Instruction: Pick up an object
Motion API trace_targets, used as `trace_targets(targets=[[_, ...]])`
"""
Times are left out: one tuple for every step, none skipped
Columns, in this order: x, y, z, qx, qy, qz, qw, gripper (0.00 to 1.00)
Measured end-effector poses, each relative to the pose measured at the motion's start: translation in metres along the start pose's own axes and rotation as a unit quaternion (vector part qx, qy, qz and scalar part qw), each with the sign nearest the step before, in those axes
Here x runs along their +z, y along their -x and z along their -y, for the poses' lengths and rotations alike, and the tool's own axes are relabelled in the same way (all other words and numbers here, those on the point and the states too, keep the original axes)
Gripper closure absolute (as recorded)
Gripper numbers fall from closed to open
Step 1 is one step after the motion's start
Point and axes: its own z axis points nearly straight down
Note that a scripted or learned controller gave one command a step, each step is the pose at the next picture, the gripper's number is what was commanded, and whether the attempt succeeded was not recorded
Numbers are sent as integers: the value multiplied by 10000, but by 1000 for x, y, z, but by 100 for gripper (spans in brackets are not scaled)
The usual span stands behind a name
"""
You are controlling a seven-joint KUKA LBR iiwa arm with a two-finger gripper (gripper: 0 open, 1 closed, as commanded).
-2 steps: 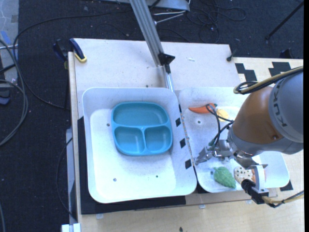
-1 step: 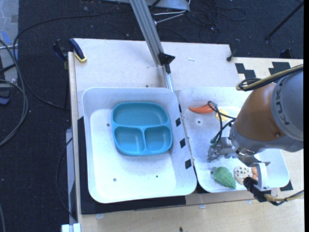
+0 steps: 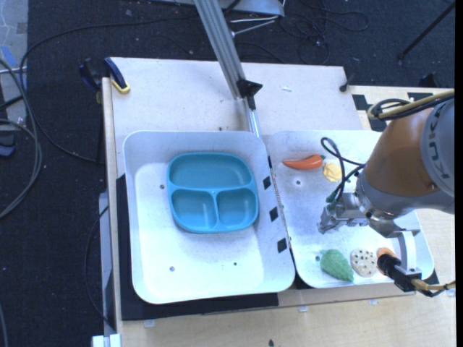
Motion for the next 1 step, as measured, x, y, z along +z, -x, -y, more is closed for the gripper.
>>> trace_targets(targets=[[-60, -7, 0, -10, 14, 1, 10000, 100]])
